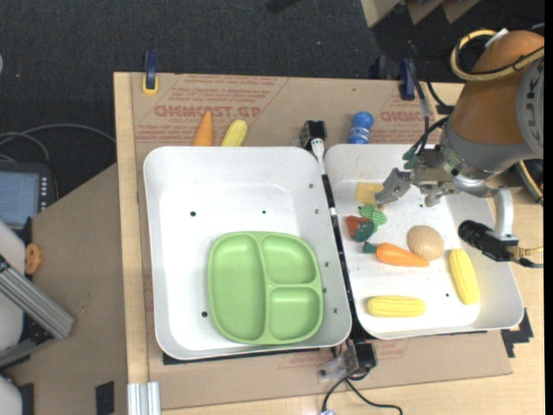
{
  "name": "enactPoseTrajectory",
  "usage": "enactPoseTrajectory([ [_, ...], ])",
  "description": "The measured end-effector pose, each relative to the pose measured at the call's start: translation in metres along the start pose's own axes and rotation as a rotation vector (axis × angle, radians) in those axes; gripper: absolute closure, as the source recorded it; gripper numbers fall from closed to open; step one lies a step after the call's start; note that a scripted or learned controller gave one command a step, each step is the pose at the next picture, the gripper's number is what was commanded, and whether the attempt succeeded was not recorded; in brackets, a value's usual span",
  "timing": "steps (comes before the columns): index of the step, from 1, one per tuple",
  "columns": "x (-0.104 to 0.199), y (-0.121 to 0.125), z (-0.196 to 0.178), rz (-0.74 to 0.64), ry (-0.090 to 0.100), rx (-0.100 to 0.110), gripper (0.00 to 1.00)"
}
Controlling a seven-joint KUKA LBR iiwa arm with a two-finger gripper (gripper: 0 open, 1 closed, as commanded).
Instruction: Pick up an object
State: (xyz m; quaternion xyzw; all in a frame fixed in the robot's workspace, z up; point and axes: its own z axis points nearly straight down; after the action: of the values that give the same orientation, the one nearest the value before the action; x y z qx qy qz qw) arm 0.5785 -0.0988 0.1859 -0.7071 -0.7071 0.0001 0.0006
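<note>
The arm is reaching in over the right bin (pixel 497 318), and the job is at its early part: the hand (pixel 399 184) is getting lined up over the toys, and nothing is being lifted yet. The hand is hanging over the far part of the right bin. Its two fingers (pixel 387 190) are standing a little apart, and nothing is sitting between them.

The toys are all lying in the right bin. A small green toy (pixel 373 217) is lying just below the hand, with a red toy (pixel 356 226) touching it on the side toward the left bin (pixel 173 232). A little yellow block (pixel 368 193) is lying at the fingers. Nearer the front of the right bin are a carrot (pixel 400 254), a tan ball (pixel 425 241) touching the carrot, and two pieces of corn (pixel 396 305).

I think the green toy is the closest thing to grab. For that, the hand is going to need to go down with one finger on each side of it. The red toy is sitting so close that a finger might bump it.

The grey arm is bending down from the right, with its orange band (pixel 497 67) up high. The left bin is holding a green plate (pixel 263 288).
</note>
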Motion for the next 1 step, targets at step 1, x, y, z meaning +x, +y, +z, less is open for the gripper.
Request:
enactPoseTrajectory([
  [1, -0.0014, -0.0729, 0.0939, 0.005, -0.008, -0.006, 0.00],
])
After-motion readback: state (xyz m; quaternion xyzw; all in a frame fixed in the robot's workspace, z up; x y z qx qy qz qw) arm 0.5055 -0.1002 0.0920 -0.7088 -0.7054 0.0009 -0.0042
